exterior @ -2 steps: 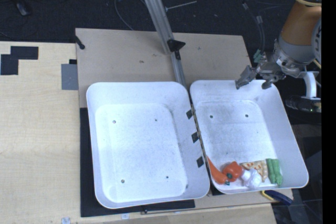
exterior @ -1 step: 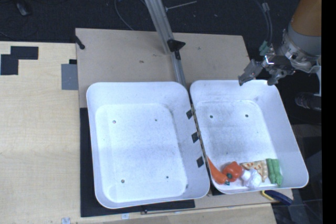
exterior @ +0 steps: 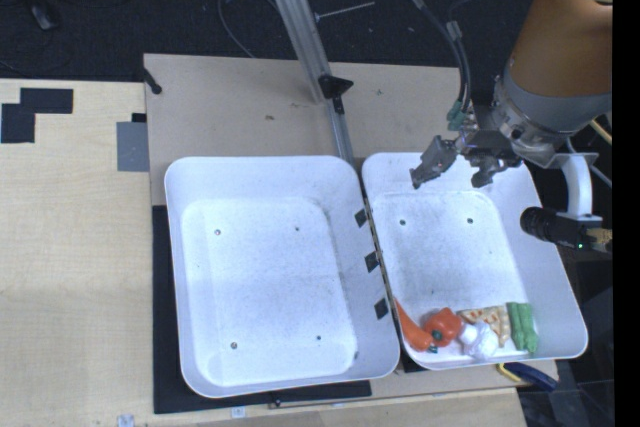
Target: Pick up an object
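My arm (exterior: 560, 35) shows a fat orange band, rounded and glossy, over a grey wrist collar. Below it I see a pale flange with a white bracket curving off its side. The gripper (exterior: 456, 171) is dark grey metal with two angular fingers (exterior: 430, 165). Thin dark cables run along the wrist, and a yellowish hose loops on top.

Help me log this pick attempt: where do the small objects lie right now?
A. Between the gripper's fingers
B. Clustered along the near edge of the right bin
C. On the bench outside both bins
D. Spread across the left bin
B: the orange piece, the white piece and the green piece sit bunched at the near edge of the right bin, while the gripper hangs open over that bin's far end.
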Robot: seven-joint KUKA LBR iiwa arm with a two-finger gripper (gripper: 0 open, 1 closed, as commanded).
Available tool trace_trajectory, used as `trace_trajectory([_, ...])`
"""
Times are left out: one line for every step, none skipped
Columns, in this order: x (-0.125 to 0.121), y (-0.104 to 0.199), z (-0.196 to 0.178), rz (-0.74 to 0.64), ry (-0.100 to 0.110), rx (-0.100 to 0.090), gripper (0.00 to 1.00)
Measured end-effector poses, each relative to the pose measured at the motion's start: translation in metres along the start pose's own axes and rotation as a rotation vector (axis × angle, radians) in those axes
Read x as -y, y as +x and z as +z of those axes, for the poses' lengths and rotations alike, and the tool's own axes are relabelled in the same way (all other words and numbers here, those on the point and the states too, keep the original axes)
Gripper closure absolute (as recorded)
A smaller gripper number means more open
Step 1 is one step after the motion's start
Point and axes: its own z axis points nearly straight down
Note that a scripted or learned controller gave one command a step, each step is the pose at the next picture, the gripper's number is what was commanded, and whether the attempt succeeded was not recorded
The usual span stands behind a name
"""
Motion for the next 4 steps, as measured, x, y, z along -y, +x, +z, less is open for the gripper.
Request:
trace_trajectory([0.0,-0.003,0.002,0.006,0.004,0.002,0.0])
trace_trajectory([-0.01,0.062,-0.02,0.002,0.003,0.001,0.0])
trace_trajectory([0.036,0.028,-0.003,0.008,0.005,0.002,0.0])
trace_trajectory([0.035,0.028,-0.013,0.008,0.005,0.002,1.0])
